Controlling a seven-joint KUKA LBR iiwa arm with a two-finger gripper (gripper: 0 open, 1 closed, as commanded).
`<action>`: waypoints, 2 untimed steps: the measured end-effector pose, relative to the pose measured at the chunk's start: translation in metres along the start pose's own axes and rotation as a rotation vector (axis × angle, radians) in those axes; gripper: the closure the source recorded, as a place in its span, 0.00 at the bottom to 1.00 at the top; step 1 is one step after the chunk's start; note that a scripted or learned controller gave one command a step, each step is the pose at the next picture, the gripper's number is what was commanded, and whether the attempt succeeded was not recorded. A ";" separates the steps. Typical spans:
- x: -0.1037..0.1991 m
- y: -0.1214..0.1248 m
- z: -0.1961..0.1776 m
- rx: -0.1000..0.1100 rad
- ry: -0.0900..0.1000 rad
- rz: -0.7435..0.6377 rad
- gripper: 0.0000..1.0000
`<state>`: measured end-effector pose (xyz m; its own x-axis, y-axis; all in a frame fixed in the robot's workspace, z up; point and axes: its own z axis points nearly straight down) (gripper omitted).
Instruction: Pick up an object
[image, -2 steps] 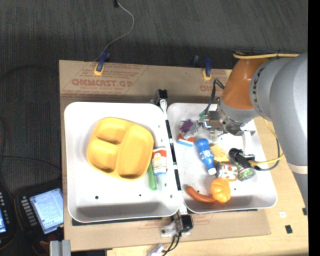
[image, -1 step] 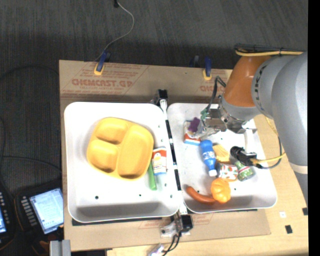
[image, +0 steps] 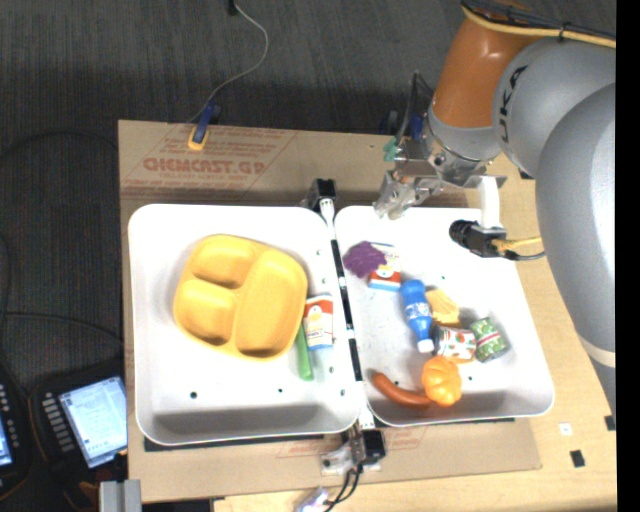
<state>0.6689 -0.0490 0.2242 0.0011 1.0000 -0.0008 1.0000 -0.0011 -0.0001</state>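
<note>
Two bins here, so going left to right: the left bin (image: 160, 400) has a big yellow tray (image: 240, 293) taking up most of it, with a small carton (image: 318, 323) and a green stick (image: 303, 357) along its right wall. The right bin (image: 520, 400) is where the small stuff piles up: purple thing (image: 361, 258), blue bottle (image: 416, 315), orange fruit (image: 441, 380).

The gripper (image: 392, 200) hangs at the upper-middle of the frame, over the right bin's back rim, nothing between its fingers. Can't tell if they're apart or together from this angle.

My guess is the blue bottle is the easiest target. It sits below and slightly right of the gripper, mid-bin, long axis running nearly top to bottom in frame, cap end pointing down-right.
</note>
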 end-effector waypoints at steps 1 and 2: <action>-0.001 -0.001 0.001 0.003 -0.001 0.001 0.00; -0.048 -0.039 0.126 0.006 0.000 0.003 0.00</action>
<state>0.6297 -0.0971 0.0985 0.0039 1.0000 -0.0009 1.0000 -0.0039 -0.0063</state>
